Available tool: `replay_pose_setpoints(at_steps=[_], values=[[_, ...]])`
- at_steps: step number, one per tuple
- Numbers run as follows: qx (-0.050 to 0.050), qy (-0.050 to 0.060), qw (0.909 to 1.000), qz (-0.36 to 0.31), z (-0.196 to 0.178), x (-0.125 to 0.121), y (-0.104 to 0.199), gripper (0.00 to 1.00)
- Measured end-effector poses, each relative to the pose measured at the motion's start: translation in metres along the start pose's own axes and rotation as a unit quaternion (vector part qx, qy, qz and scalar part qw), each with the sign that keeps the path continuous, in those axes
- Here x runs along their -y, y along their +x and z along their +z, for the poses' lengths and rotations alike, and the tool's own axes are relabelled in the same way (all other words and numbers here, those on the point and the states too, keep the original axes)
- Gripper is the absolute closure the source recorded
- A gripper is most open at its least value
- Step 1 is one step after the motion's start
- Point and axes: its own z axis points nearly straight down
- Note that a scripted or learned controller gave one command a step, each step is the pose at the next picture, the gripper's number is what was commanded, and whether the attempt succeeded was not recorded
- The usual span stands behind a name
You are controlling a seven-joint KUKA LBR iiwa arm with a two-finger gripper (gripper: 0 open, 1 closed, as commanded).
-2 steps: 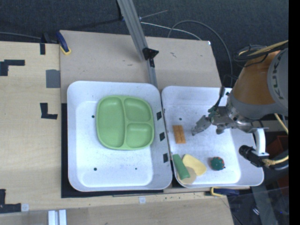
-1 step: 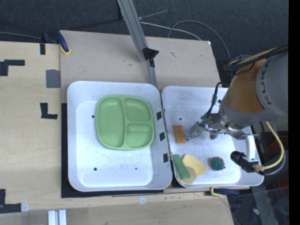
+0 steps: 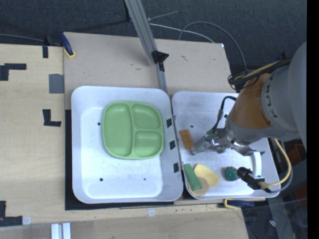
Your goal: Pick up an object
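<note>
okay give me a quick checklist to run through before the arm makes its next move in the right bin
1. Pincer over the right bin, low above its floor: ok.
2. A target within reach: ok. The orange block lies just left of the pincer.
3. Something held between the fingers: cannot tell; too small and blurred.
4. Other candidates apart from the pincer: ok. The green block, yellow piece and small teal object sit along the bin's near edge.
5. Green block and yellow piece separable: not ok; they touch or overlap.
6. Green divided plate out of the way in the left bin: ok.
</note>
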Motion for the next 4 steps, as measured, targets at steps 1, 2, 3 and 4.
replay_pose_setpoints(at_steps=[1, 2, 3, 4], values=[[-0.001, 0.001, 1.0000, -0.001, -0.011, 0.000, 0.001, 1.00], [-0.001, -0.002, 1.0000, 0.001, -0.061, 0.005, -0.008, 1.00], [-0.001, -0.002, 1.0000, -0.001, -0.105, 0.002, -0.001, 1.00], [0.000, -0.002, 1.0000, 0.000, -0.151, 0.001, 0.000, 1.00]])
